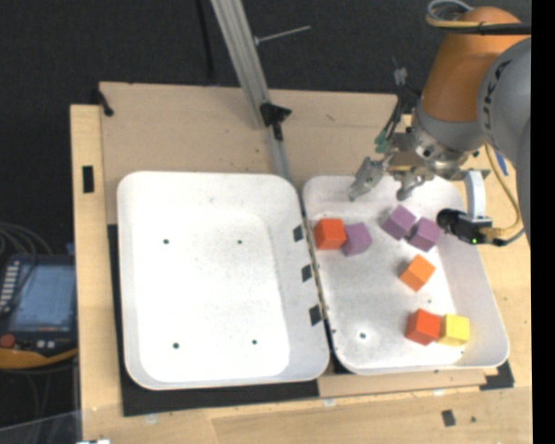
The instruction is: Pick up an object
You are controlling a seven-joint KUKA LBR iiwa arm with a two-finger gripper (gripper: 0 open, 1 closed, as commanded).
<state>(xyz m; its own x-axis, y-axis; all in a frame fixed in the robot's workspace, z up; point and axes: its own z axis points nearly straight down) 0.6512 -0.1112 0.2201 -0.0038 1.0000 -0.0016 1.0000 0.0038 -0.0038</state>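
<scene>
The hand (385,181) hangs wide, holding nothing, over the far edge of the right bin (476,289). The nearest blocks, one purple (400,221) and one orange (329,234), lie a little nearer. Descending here, it may close on air.

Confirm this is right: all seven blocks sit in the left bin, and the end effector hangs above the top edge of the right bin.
Wrong on the bin. The camera view shows the blocks, such as the yellow block, in the right bin, not the left bin. The end effector does hang above the right bin's top edge.
</scene>
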